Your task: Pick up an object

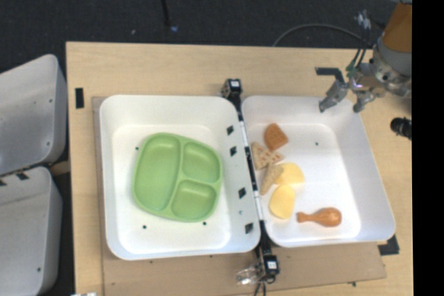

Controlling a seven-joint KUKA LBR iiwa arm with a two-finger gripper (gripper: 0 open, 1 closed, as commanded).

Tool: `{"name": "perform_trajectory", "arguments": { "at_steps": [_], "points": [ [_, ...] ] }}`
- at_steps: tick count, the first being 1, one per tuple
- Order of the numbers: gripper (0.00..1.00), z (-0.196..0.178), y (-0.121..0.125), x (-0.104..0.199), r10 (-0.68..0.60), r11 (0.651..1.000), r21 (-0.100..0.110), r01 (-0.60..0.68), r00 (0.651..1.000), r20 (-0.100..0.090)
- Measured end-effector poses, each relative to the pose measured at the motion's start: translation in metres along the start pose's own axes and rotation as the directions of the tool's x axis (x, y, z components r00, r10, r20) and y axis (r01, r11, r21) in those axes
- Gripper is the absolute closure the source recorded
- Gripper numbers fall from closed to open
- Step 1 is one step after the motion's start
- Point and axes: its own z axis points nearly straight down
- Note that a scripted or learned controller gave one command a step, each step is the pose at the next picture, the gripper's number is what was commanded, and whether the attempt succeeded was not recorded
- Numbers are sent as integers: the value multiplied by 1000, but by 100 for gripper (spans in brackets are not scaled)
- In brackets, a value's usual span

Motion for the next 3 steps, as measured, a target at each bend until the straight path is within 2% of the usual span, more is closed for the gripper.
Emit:
{"name": "perform_trajectory", "arguments": {
  "at_steps": [2, 3],
  "points": [
    [0, 113, 2, 2, -5, 1000, 3, 5, 1000, 0],
    [100, 99, 3, 1, -7, 1000, -2, 7, 1000, 5]
  ]
}}
